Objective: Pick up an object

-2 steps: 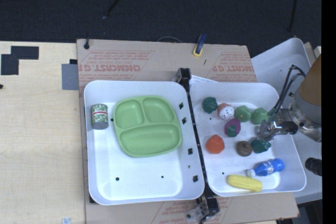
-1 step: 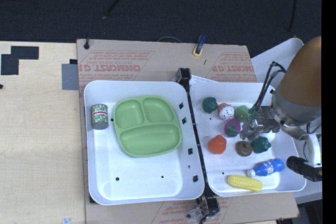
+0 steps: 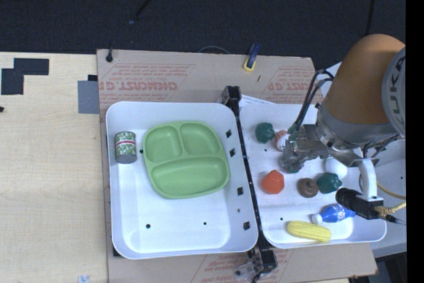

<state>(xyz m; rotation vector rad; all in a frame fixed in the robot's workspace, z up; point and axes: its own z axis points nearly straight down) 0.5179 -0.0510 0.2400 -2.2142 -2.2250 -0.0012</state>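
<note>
Hand (image 3: 290, 159) hovers low in the right bin (image 3: 371, 235), just above the orange-red toy (image 3: 272, 181) (likely its target); whether it grips anything is unclear.

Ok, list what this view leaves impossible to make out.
- Pincer: dark and blurred, so open or shut is unclear, as is whether it grips anything.
- Small can in the left bin: label too small to read.
- Right bin: far corner hidden under the arm.
- Pinkish thing by the pincer: partly covered, unidentifiable.
</note>
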